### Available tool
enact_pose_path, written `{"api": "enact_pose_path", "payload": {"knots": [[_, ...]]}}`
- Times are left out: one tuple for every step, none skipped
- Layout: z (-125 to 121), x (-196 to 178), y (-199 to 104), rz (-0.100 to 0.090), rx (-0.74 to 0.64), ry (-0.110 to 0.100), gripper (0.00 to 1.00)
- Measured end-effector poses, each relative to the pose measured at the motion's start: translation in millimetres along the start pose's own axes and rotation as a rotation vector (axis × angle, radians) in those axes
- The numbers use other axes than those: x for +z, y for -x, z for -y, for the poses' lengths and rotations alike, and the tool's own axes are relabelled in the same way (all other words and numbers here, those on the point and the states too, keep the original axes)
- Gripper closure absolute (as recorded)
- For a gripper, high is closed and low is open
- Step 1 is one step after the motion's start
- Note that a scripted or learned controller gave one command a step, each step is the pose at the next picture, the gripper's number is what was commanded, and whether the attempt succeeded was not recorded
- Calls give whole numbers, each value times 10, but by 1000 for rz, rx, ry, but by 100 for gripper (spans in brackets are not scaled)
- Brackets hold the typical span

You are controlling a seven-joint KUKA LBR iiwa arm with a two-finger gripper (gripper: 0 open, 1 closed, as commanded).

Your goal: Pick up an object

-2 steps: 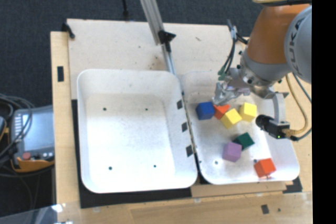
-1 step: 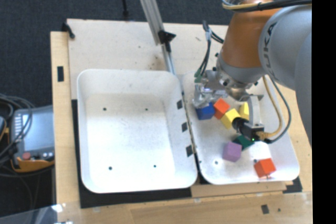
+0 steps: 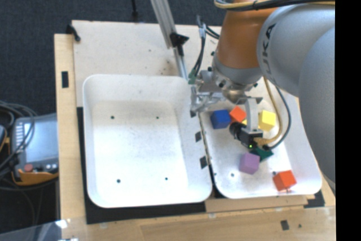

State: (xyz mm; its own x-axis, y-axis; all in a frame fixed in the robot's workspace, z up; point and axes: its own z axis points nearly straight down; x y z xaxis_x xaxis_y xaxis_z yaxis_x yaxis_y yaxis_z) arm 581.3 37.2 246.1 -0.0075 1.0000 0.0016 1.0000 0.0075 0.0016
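Observation:
My gripper (image 3: 213,100) hangs below the orange wrist band, over the far left part of the right bin (image 3: 225,186). A blue block (image 3: 220,119) lies just below it in that bin. Beside the blue block are an orange block (image 3: 238,114) and a yellow block (image 3: 267,120). A purple block (image 3: 249,163) and another orange block (image 3: 284,180) lie nearer the front, with a dark green piece (image 3: 262,150) between them and the yellow one. The arm hides the far part of the bin.
The left bin (image 3: 93,121) stands beside the right one, sharing a ridge (image 3: 204,149) in the middle. A slanted aluminium rail (image 3: 161,5) rises behind the bins. A black cable part (image 3: 243,134) hangs from the wrist over the blocks.

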Motion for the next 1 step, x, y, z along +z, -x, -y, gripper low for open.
{"api": "enact_pose_path", "payload": {"knots": [[6, -53, -579, -1, -1, 0, 100]]}}
